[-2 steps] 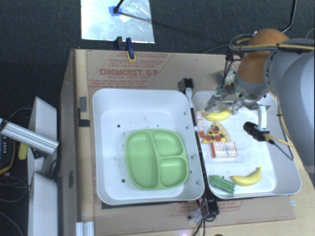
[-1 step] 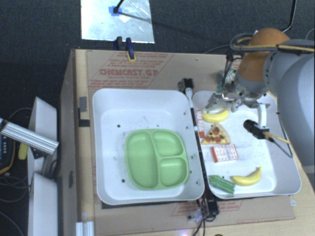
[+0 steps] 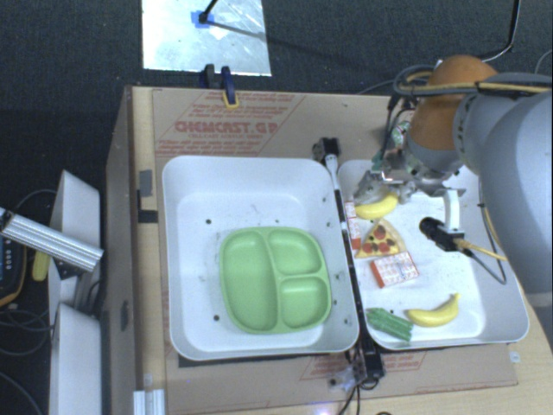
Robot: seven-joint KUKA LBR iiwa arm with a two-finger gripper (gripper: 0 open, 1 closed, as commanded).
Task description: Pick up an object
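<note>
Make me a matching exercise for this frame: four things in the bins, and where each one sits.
Things:
1. green plate
2. pizza slice
3. green block
4. banana under the claw

Places:
A. right bin, near front edge by the divider
B. left bin
C. right bin, back left part
D. right bin, just above the red card

Pairs: 1-B, 2-D, 3-A, 4-C

Red print on the cardboard sheet [image 3: 226, 119] under the bins, at twelve o'clock, seems to read "CHEMCAST GP"; smaller lines are illegible.
</note>
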